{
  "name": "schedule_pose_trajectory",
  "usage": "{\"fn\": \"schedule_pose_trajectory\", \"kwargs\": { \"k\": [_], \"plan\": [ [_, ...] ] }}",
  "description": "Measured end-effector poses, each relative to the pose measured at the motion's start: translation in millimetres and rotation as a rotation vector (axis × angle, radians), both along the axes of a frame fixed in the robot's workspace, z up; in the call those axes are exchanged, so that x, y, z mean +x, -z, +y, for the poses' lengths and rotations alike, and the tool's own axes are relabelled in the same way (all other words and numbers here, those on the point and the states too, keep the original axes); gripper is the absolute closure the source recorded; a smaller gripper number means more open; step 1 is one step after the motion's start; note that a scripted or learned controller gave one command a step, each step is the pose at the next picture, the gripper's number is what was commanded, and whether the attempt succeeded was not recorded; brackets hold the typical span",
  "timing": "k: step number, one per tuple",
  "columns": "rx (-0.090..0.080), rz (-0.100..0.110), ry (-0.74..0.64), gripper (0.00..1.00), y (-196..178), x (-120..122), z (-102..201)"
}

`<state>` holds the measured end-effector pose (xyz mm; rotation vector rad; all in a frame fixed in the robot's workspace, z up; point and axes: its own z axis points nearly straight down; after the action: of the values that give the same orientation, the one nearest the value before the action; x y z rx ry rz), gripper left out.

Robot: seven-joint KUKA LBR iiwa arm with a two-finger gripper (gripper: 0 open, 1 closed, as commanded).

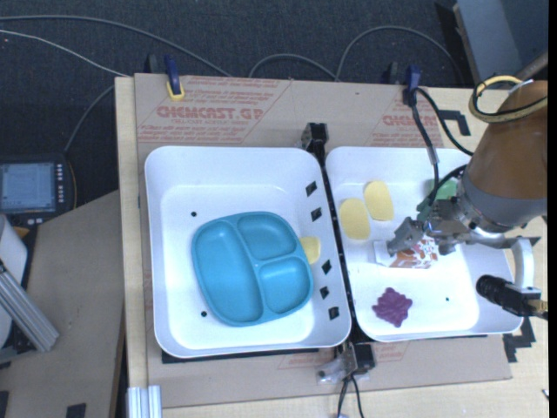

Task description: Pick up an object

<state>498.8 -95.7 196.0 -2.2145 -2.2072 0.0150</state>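
My gripper (pixel 407 239) hangs low over the middle of the right bin (pixel 452 316), directly above a small white packet with orange and red print (pixel 421 254). The gripper partly covers the packet's upper left, and I cannot see whether it touches it. Two pale yellow pieces (pixel 355 219) (pixel 379 200) lie side by side just left of the gripper. A purple lumpy object (pixel 392 306) rests near the bin's front edge, below the gripper.
The left bin (pixel 174 198) holds a blue divided plate (pixel 251 266) and a small yellow piece (pixel 311 249) by the plate's right rim. Black clips run along the divider (pixel 324 233) between the bins. The arm's orange band (pixel 513 159) covers the right bin's far right side.
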Motion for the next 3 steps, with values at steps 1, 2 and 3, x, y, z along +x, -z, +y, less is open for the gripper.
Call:
{"fn": "schedule_pose_trajectory", "kwargs": {
  "k": [1,2,3],
  "plan": [
    [-0.002,-0.015,-0.004,0.0,-7,3,0],
    [-0.001,-0.01,-0.003,0.0,56,3,2],
    [-0.001,-0.01,-0.003,0.0,109,2,3]
  ]
}}
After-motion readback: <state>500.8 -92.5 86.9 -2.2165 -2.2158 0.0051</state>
